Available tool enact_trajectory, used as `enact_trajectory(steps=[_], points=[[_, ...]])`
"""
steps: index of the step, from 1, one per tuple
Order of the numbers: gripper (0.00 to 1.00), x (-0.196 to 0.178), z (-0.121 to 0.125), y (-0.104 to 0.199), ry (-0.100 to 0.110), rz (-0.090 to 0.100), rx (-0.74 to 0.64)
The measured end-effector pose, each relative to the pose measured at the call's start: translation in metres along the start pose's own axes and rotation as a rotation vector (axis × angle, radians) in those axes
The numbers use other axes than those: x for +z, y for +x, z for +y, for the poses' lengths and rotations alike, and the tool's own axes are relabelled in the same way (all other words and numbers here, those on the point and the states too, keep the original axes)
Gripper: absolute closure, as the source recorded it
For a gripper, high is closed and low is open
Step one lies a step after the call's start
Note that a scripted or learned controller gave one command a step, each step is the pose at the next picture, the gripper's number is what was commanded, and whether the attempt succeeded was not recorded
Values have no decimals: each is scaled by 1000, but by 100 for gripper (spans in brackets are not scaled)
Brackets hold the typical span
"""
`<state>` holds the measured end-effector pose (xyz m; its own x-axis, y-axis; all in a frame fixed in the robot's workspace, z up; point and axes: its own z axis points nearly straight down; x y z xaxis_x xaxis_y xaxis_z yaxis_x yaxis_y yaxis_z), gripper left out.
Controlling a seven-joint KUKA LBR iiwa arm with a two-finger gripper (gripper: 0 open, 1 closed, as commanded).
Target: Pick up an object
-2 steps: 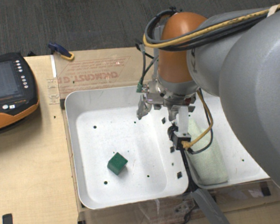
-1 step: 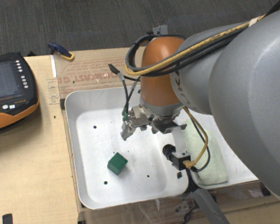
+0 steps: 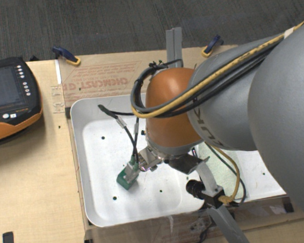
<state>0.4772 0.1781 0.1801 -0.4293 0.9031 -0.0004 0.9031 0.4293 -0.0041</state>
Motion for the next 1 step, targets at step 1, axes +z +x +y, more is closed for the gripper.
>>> enact_trajectory(steps=[1], points=[[0, 68, -9, -29, -19, 5, 376]])
